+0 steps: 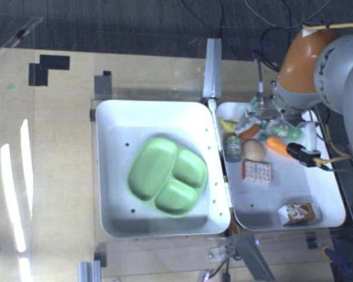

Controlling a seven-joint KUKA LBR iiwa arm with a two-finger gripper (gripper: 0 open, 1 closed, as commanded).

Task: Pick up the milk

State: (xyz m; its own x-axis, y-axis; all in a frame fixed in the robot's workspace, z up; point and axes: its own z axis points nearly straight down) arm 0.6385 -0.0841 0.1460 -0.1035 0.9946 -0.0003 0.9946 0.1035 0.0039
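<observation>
milk carton (297, 214) lying on its side in right bin's (326, 184) near corner, alone | light, stiff cardboard, likely crushable; take across narrow sides | hand (260, 117) far off among clutter at back, grip state unreadable

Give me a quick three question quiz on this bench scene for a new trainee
1. True or false: the green divided plate lies in the left bin.
2. Which lies nearest the front edge of the right bin? A) carrot B) milk carton C) can
3. Fill in: the hand is over the right bin's ____ end.

Key: 1 true; 2 B; 3 back (far).
</observation>
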